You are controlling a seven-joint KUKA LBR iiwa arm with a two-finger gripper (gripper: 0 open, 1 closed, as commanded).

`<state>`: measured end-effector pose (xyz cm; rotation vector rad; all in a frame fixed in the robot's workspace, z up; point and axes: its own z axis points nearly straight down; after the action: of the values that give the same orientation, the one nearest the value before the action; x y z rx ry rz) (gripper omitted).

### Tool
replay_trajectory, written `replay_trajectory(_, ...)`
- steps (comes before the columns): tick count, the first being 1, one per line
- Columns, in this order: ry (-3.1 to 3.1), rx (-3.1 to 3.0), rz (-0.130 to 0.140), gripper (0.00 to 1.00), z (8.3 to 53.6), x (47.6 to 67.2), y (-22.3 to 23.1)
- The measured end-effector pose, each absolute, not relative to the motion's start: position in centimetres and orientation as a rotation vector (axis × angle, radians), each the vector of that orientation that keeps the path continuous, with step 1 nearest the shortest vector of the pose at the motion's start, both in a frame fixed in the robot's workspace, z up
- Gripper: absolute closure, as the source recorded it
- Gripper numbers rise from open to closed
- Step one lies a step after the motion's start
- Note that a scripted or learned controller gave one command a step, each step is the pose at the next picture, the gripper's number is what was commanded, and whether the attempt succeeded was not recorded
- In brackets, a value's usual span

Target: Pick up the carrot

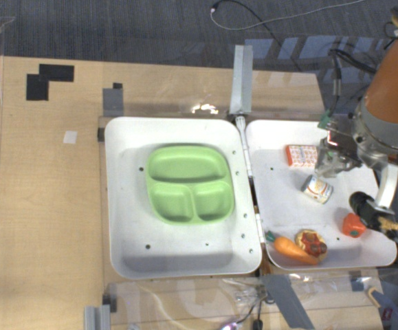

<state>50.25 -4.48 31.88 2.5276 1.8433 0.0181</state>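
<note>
We find the carrot (292, 249) lying on the floor of the right bin (274, 184), close to that bin's near wall and toward its left corner, its green stem end pointing left and its orange body running rightward. Its right end touches or slightly tucks under a round red and yellow item (312, 243) that sits just beside it. Further right in the same bin, near the right wall, rests a small red pepper-like piece (352, 225), well apart from the carrot. Toward the middle of the bin a small tilted can (318, 190) stands under the gripper (329, 162), and behind it, nearer the far wall, lies a red and white box (300, 156). The gripper hangs over the can and box area, well away from the carrot, and nothing of the carrot is in it; whether it is released or clenched we cannot tell, since the parts blur together from this angle. The arm (394, 95) comes in from the right, its orange band large at the frame's edge. In the left bin (116, 184) we see a green divided tray (188, 184) with three compartments, sitting about centered.
</note>
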Motion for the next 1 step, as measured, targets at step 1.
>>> replay_trajectory(1, 1.856, 2.516, 0.021, 1.00, 32.94, 50.38, -4.41)
